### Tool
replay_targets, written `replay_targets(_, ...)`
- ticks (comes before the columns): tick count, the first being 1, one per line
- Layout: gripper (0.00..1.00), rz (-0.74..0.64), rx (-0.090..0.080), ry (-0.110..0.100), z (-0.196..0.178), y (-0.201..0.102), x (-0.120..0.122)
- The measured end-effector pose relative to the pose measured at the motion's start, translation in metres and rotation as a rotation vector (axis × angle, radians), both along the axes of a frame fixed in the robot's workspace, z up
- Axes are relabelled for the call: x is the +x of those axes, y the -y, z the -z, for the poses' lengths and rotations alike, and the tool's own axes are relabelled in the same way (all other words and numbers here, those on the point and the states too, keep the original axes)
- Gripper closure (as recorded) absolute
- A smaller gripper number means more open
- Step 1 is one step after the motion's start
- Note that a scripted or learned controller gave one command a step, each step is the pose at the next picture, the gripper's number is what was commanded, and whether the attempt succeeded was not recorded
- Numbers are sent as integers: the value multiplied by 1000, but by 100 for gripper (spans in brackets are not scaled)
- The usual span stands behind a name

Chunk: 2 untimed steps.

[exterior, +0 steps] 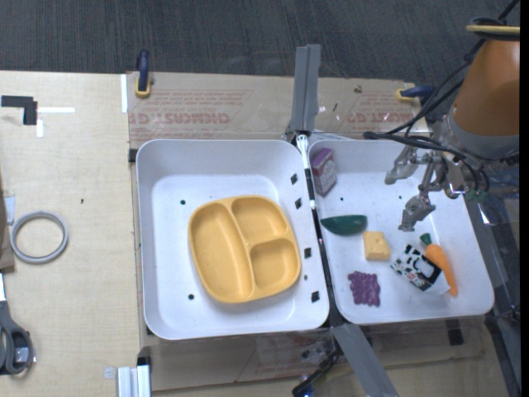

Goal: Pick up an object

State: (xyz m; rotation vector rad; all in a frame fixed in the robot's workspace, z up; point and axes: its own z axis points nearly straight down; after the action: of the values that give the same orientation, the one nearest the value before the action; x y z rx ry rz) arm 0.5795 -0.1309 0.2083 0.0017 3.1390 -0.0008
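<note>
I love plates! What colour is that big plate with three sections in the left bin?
The divided plate is yellow, seen clearly in the camera view.

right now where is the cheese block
In the right bin, near its middle: the cheese block lies just below the dark green piece and above the purple grapes.

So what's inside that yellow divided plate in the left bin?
Nothing that I can see: all three compartments of the yellow plate show bare yellow bottoms. It lies flat in the left bin, so whatever part of the bin floor lies beneath it is covered.
</note>
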Motion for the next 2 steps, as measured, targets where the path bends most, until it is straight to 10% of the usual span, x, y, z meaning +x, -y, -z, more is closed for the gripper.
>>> replay_targets(1,0,223,0,2,-45,14,-37)
replay_targets(2,0,630,0,-1,105,1,25)
